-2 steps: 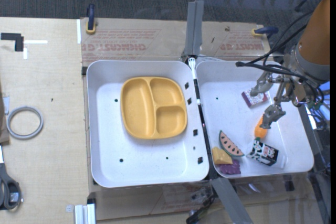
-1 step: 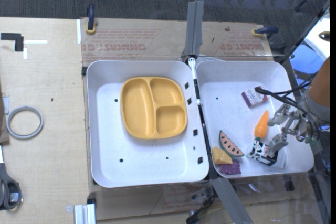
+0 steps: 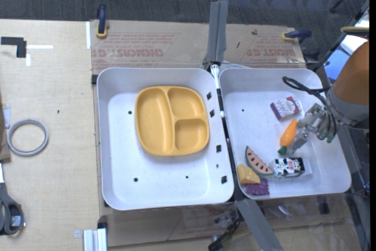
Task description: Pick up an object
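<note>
In the right bin [image 3: 329, 182] lie several small objects. An orange carrot [image 3: 288, 133] lies near the middle, with a maroon and white packet [image 3: 286, 107] just behind it. A watermelon slice [image 3: 258, 161], a yellow wedge [image 3: 247, 174], a purple piece [image 3: 256, 188] and a black-and-white box [image 3: 289, 167] sit along the front. My gripper [image 3: 301, 134] reaches in from the right, low over the bin, right beside the carrot's right side and above the black-and-white box.
The left bin [image 3: 111, 173] holds a yellow divided plate [image 3: 171, 120]. A grey ring [image 3: 26, 137] and scissors [image 3: 10, 214] lie on the bench at the far left. A black cable [image 3: 302, 86] loops over the right bin's back corner.
</note>
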You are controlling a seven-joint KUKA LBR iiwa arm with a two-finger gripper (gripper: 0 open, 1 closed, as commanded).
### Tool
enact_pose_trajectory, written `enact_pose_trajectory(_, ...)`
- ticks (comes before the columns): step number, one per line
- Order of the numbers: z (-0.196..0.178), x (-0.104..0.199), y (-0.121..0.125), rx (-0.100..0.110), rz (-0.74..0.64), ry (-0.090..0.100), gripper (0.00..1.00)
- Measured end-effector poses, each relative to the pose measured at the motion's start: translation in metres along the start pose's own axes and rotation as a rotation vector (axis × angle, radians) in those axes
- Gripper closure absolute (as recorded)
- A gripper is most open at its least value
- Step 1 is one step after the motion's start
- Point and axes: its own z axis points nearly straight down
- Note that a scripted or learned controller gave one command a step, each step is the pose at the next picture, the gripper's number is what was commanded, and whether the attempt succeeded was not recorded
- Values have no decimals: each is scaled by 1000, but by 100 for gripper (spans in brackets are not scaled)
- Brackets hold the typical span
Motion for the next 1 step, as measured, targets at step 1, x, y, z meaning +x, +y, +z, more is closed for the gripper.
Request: enact_pose_trajectory(1,-1,-5,16,0,85,-1,0)
